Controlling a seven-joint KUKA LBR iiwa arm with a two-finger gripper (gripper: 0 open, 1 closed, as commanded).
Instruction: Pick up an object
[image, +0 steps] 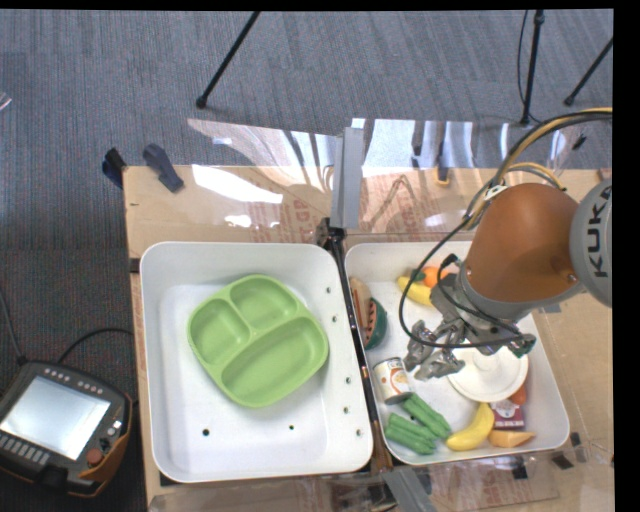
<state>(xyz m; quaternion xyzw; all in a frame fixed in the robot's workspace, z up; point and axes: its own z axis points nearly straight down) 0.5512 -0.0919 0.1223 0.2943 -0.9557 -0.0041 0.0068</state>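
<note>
Nearest the camera, at the bottom of the right bin (555, 405), lie green toy pieces (418, 424), a yellow banana (474, 428) and an orange wedge (508, 437), in a row from seven to five o'clock within that bin. Just above them, at about nine o'clock in the bin, a small can (392, 380) lies tilted beside the bin's left wall. A white round dish (492, 376) sits near the bin's middle, and the end effector (437, 356) hangs over its left edge, between dish and can. Its dark fingers point down and left; whether they are spread or closed cannot be told, and nothing is seen between them. At eleven o'clock in the bin a yellow and orange toy (424, 284) lies partly under the arm's orange band (520, 245), and a reddish-brown slice-shaped toy (369, 318) rests against the left wall. The left bin (165, 265) holds a green divided plate (258, 340), set at a slant near its middle. Both bins rest side by side on the table (250, 205). At eight o'clock of the whole view, off the table, a handheld control pendant (62, 420) lies on the floor.
</note>
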